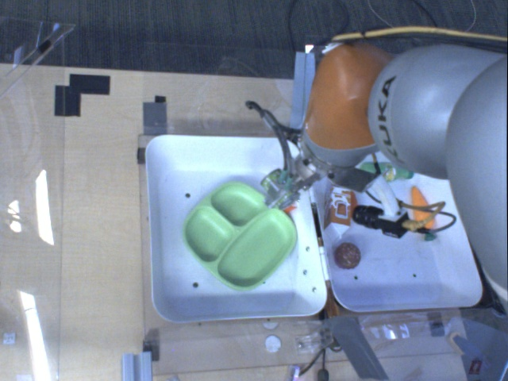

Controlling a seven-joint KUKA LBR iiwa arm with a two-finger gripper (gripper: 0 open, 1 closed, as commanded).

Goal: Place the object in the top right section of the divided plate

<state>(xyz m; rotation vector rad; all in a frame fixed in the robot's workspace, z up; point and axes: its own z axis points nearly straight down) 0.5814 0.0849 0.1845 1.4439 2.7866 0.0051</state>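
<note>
A light green divided plate [240, 235] lies in the left white bin [171, 213]. It has two smaller sections on its upper left side and one large section at its lower right. My gripper [281, 187] hangs over the plate's upper right rim, between the top section and the large one. A small orange-red bit [289, 208] shows just under the gripper at the plate's edge. Whether the gripper holds it or it lies there is not visible. The grey arm with its orange band [341, 101] reaches in from the right.
The right bin [413, 288] holds a brown round object [347, 254], an orange carrot-like piece [421, 205], a small orange-and-white box [341, 205] and white and green items [387, 170]. The wall between the bins [320, 244] runs just right of the plate.
</note>
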